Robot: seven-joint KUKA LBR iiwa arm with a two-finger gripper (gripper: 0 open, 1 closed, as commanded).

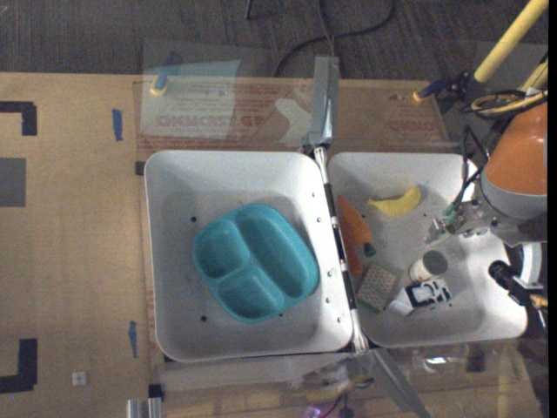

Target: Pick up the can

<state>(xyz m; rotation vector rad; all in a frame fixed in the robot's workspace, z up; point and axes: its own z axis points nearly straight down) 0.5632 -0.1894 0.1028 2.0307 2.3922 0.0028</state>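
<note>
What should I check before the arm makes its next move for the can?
1. Can located: ok, in the right bin, lying near its middle, its grey end facing the camera.
2. Room around the can: not ok, a black-and-white object sits right below it and a grey sponge-like block lies to its left.
3. Gripper placement: not ok, it is up and right of the can, not over it.
4. Grasp: not ok, nothing between the jaws.
5. Jaw opening: cannot tell.
6. Banana and carrot: ok, apart from the can.
</note>
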